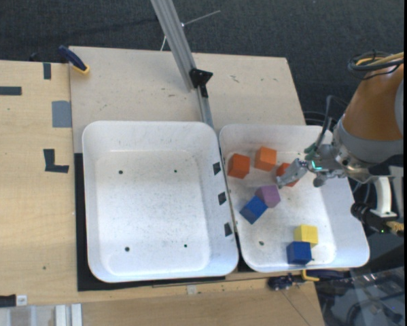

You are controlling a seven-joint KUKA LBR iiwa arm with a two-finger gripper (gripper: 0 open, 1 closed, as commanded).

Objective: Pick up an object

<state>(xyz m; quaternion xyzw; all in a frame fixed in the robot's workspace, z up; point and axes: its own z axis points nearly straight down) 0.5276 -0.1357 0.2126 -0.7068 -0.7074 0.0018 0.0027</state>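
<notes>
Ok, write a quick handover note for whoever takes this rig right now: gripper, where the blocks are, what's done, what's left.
Gripper: low in the right white bin, at a small red-orange block; finger state unclear, no grasp confirmed.
Blocks, all in the right bin: two orange cubes, purple cube, blue cube, yellow cube touching a second blue cube.
Done: the approach.
Left: grasp and lift one.

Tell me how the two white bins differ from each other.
The left bin looks wider than the right bin. The left bin shows bare white floor with a few dark dots; the right bin holds coloured blocks: two orange, one purple, two blue, one yellow. The robot's hand reaches into the right bin by a reddish piece, while the left bin sits away from it. Both are shallow, white, round-cornered and side by side.
</notes>
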